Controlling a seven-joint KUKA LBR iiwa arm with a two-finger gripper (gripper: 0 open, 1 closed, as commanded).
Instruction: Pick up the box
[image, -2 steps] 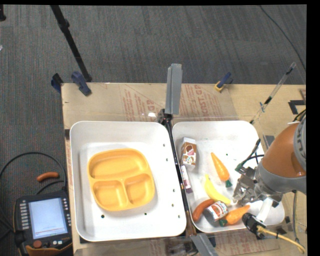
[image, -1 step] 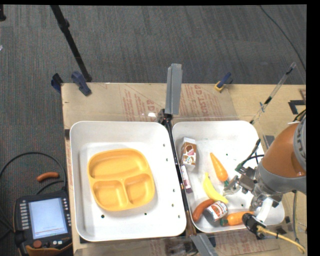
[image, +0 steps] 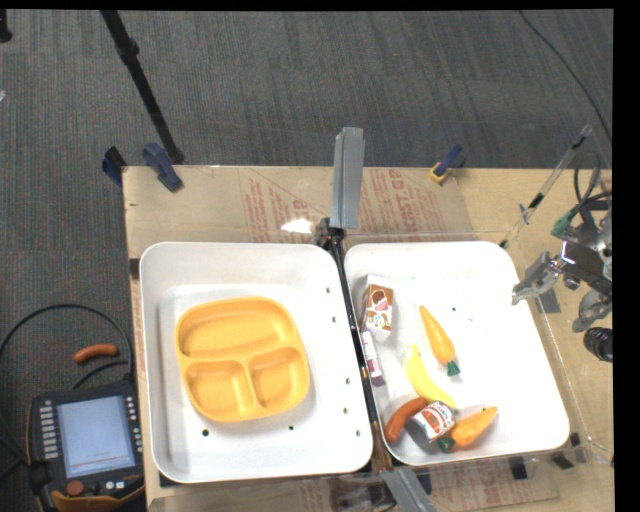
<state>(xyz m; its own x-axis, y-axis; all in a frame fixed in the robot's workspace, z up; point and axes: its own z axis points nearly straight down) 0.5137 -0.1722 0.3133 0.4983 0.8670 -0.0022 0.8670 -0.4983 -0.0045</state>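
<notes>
Small brown-and-white box flat near the right bin's upper-left corner.

- The gripper sits at the camera view's right edge, reaching leftward.
- Its metal tip lies over the right margin of the scene, with cables and hardware bunched behind it.
- Nothing is visible between its fingers.

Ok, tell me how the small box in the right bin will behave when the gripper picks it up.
The box looks like a small printed carton, so probably stiff and light. It lies flat near the right bin's left wall, so it likely won't roll, though it may slide on the smooth floor. The marker just below it could get nudged.
</notes>
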